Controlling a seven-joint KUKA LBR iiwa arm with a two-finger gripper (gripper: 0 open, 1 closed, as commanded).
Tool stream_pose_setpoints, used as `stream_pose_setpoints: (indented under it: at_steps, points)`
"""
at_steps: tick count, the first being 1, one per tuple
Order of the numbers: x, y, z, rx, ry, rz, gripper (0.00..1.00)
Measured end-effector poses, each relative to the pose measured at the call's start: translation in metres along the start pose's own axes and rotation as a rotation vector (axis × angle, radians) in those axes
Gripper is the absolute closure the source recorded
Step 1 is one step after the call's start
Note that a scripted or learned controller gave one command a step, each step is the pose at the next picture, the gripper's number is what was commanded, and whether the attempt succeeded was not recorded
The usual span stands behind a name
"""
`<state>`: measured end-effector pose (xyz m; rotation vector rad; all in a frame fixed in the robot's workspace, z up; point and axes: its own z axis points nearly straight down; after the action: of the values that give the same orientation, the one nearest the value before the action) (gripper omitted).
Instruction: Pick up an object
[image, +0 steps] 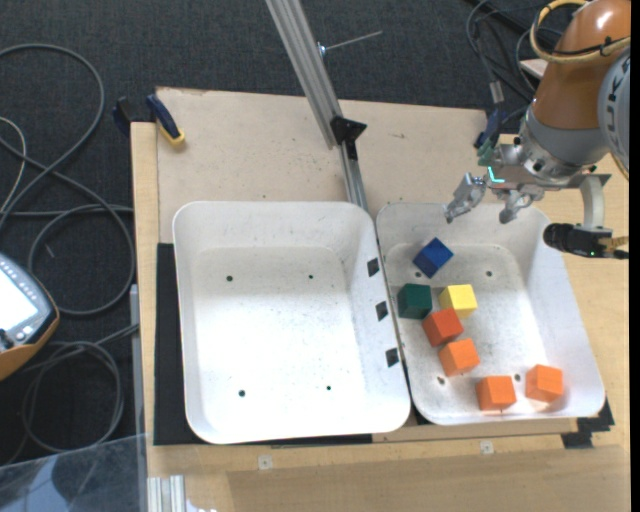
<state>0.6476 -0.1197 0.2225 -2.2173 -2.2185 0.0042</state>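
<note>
Over the far rim of the right bin (560, 275), I had the gripper (488, 203) hanging with its fingers spread and nothing between them. The blue cube (433, 256) lay nearest, just below it; the green cube (415, 300), yellow cube (461, 298) and an orange cube (442, 326) sat touching, so I judged a descent there might jam. The arm (580, 90) reached in from the right, wrist pointing down.

From my remote seat I saw the tan worktop (260, 140) carrying two shallow white bins side by side, the left bin (190, 300) touching the right bin (575, 330) at its 3 o'clock edge. A blue-and-yellow clamp (165, 120) gripped the worktop's 10 o'clock corner, and a black mat (163, 340) lay under the left bin.
</note>
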Motion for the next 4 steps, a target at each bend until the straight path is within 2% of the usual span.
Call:
stream_pose_setpoints:
  at_steps: [1, 3, 4]
  points:
    - [0.0, 0.001, -0.003, -0.004, -0.001, -0.001, 0.0]
    - [0.002, -0.003, 0.084, 0.001, -0.001, 0.001, 0.0]
    - [0.005, 0.003, 0.115, -0.017, 0.004, 0.0, 0.0]
